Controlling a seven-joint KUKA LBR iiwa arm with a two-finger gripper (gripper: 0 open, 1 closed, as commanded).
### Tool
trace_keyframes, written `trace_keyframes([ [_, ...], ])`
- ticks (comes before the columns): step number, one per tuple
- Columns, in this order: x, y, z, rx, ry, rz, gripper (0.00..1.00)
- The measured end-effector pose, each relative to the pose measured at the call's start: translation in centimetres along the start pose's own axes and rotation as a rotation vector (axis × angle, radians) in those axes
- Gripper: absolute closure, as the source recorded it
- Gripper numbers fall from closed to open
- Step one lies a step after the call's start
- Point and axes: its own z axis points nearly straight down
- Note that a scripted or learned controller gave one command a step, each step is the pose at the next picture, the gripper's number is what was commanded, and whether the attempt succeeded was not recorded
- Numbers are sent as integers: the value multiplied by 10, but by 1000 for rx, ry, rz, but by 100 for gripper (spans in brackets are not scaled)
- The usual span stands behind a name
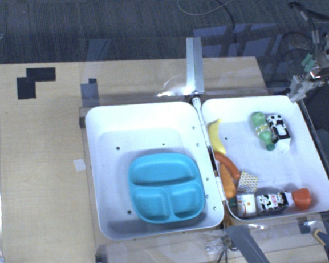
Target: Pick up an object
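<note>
1. The gripper (pixel 312 77) sits at the upper right, just past the far right corner of the right bin (pixel 311 144). It is above the bench, not over the toys.
2. I cannot tell whether it is spread or pressed together, because the parts there are small and cluttered. Nothing shows in its grip.
3. The things to pick all lie in the right bin.
4. A banana (pixel 214 136) lies along the bin's left wall, near the far end.
5. An orange carrot (pixel 229 174) lies just below the banana, also against the left wall, slanting toward the near edge.
6. A small patterned piece (pixel 248 179) touches the carrot's right side.
7. A green toy (pixel 261 129) lies in the far right part, and a black-and-white carton (pixel 279 130) touches its right side.
8. Along the near wall a small jar (pixel 245 204) lies just left of a bottle (pixel 275 201). The bottle lies on its side with its orange cap (pixel 302 198) pointing right.
9. The gripper is well apart from the near row and nearer to the carton and the green toy.
10. The left bin (pixel 101 162) holds a blue divided plate (pixel 166 186), flat, in its near half.
11. A metal post (pixel 195 65) stands at the far end, between the bins.
12. A thin cable (pixel 222 4) loops on the dark floor beyond the bench.
</note>
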Motion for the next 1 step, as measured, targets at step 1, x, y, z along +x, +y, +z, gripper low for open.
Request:
trace_keyframes([
  [1, -39, 25, 36, 2, 0, -248, 100],
])
